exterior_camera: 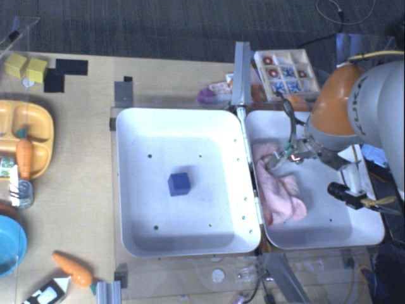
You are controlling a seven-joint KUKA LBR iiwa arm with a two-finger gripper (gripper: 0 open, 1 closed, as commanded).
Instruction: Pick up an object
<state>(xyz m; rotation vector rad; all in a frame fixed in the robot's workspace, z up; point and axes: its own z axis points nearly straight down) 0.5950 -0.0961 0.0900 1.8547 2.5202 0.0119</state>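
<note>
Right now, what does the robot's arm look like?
The arm is fat and round, grey, with a shiny orange band above the wrist. Thin cables run along the wrist toward the gripper, which looks small and dark with a tiny red light. A black part sticks out underneath.

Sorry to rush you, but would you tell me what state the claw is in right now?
Claw: down on the pink cloth in the right bin; whether it is open, closed or gripping cannot be told.
</note>
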